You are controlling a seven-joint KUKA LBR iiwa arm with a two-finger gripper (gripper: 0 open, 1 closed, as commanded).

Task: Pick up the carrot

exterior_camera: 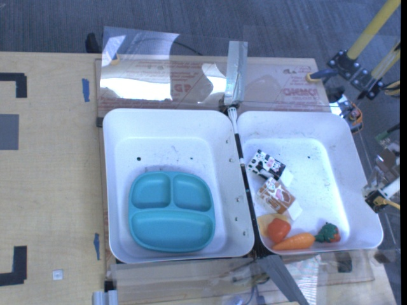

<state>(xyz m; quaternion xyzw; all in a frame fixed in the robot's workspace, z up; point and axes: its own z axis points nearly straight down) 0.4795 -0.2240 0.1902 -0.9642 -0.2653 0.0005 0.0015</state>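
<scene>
The carrot [294,241] is orange and lies flat along the near edge of the right bin [331,138], pointing left to right. A red-orange tomato-like toy [277,228] touches its left end. A small green broccoli toy [328,232] sits just past its right end. No arm or gripper reaches over the bins.
A black-and-white cow-patterned box [266,164] and a small brown patterned packet [276,196] lie in the right bin's left half. The left bin [127,132] holds a teal divided plate [172,211]. Yellow-and-black fixtures [356,62] stand at the top right.
</scene>
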